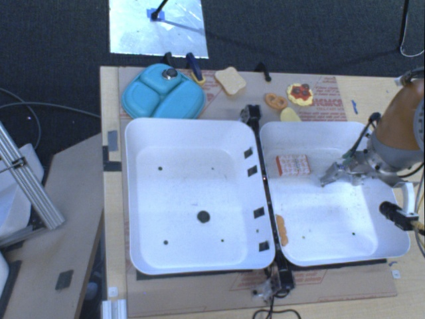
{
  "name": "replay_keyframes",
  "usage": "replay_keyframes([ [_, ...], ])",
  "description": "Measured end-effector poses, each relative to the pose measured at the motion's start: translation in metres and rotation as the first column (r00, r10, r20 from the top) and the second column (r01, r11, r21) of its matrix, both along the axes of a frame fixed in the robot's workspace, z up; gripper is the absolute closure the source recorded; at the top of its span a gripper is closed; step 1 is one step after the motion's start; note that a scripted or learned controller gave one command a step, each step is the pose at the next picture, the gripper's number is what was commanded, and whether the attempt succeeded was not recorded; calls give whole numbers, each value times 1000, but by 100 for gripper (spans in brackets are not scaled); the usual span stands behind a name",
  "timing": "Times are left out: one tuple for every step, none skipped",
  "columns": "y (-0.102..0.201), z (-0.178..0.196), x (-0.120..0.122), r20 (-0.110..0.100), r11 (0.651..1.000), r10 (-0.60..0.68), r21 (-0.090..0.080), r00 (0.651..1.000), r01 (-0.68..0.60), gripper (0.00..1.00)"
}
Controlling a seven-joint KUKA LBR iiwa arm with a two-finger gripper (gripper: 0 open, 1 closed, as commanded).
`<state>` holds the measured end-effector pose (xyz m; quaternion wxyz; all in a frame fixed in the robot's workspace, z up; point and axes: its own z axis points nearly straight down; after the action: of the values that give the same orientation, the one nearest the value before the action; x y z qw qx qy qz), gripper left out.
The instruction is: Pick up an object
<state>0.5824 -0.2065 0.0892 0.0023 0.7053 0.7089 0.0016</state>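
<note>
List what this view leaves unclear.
- Gripper: fingers too small and blurred to tell apart.
- Arm: cut off by the right edge.
- Orange item in the right bin: partly behind the rim, identity unclear.
- Dark disc, left bin: too small to identify.

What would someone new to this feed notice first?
Probably the two white bins side by side on the bench, with the grey and orange arm reaching in from the right, its tool low over the right bin. Next, the blue divided plate behind the left bin. A small red and white packet lies in the right bin, left of the tool.
</note>
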Motion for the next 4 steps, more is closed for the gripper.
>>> replay_keyframes([
  [84, 8, 57, 2, 1000, 7, 1, 1000, -7, 0],
  [118, -3, 88, 1, 1000, 1, -10, 1000, -1, 0],
  [105, -3, 87, -1, 1000, -5, -1, 1000, 5, 0],
  [110, -2, 15, 3, 1000, -4, -1, 1000, 4, 0],
])
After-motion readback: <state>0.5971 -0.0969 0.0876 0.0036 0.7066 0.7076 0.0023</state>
